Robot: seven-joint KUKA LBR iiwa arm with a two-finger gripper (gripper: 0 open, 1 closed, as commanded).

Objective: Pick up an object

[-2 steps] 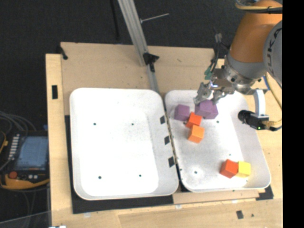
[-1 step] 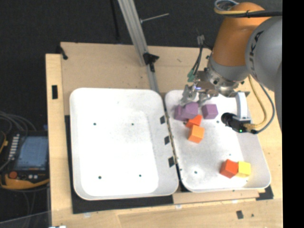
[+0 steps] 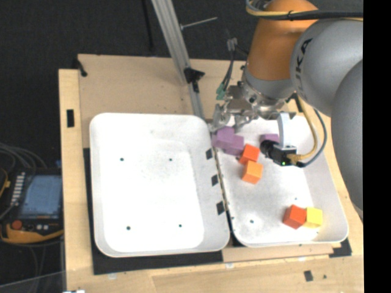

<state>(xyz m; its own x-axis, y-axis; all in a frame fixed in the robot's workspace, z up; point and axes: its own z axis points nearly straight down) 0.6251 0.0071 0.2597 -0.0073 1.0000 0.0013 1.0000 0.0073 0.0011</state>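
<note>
In the right bin (image 3: 317, 182) lie a purple block (image 3: 228, 141), two orange blocks (image 3: 249, 153) (image 3: 252, 173) just right of it, a red-orange block (image 3: 295, 216) and a yellow block (image 3: 314, 217) near the front right. A small purple piece (image 3: 269, 140) lies beside a black part of the arm. My gripper (image 3: 235, 116) hangs over the bin's far left corner, directly above the purple block, its metal fingers pointing down at it. Whether they touch the block is not clear.
The left bin (image 3: 149, 182) lies beside the right one, with black clips along the shared edge (image 3: 217, 179). A slanted metal pole (image 3: 177, 44) rises behind the bins. The arm's orange band (image 3: 275, 38) and grey body fill the upper right.
</note>
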